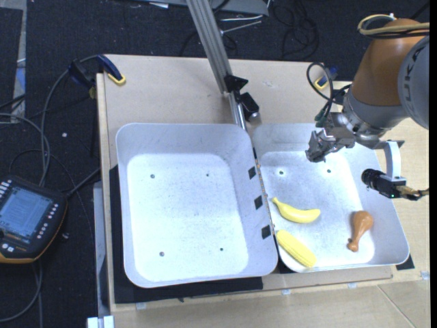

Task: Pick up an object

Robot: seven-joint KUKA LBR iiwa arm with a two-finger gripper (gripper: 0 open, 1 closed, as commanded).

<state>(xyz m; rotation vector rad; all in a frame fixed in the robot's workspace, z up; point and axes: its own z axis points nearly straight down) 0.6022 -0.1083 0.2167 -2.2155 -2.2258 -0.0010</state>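
Yellow things: a banana lies near the middle of the right bin, its curve opening toward the far side; a corn cob lies just nearer than it, at the bin's near-left corner, close to the banana but apart from it as far as can be seen.
Brown thing: a chicken drumstick rests toward the right bin's near-right side, thick end farther away, thin end nearer, well apart from the banana and the corn cob.
Left bin: white, speckled, side by side with the right bin, their rims meeting along the middle.
Worktop: pale wood, carrying both bins.
Arm: grey with an orange band, reaching in from the right at the far side of the right bin.
Claw: dark, pointing down over the far part of the right bin, well apart from the banana, the corn cob and the drumstick; nothing is seen in it, and how wide it stands cannot be told from this angle.
Off the worktop: a handheld control pendant lies on the dark floor at the left.
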